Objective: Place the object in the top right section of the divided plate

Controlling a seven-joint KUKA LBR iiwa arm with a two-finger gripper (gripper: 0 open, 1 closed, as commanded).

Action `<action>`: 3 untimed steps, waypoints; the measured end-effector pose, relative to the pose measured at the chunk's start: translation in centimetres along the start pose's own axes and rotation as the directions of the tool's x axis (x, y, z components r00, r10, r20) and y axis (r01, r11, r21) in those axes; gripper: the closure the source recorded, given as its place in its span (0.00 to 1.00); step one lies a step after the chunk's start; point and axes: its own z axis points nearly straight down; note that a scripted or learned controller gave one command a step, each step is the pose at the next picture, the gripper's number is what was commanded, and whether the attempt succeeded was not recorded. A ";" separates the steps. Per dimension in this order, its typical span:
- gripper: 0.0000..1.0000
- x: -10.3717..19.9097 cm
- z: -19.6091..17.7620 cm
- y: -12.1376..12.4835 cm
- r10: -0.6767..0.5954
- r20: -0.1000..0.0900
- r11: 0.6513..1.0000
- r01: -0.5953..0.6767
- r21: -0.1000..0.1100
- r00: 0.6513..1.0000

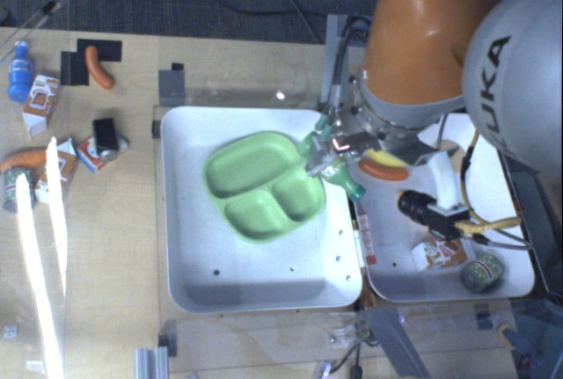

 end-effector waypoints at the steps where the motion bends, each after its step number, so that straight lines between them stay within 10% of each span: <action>1: 1.00 -0.3 1.6 -3.6 -0.210 0.000 0.978 0.210 0.001 0.978; 2: 0.00 -0.3 1.6 -3.6 -0.209 0.000 0.978 0.209 0.001 0.978; 3: 1.00 -0.2 0.5 -3.4 -0.212 0.001 0.977 0.212 -0.005 0.977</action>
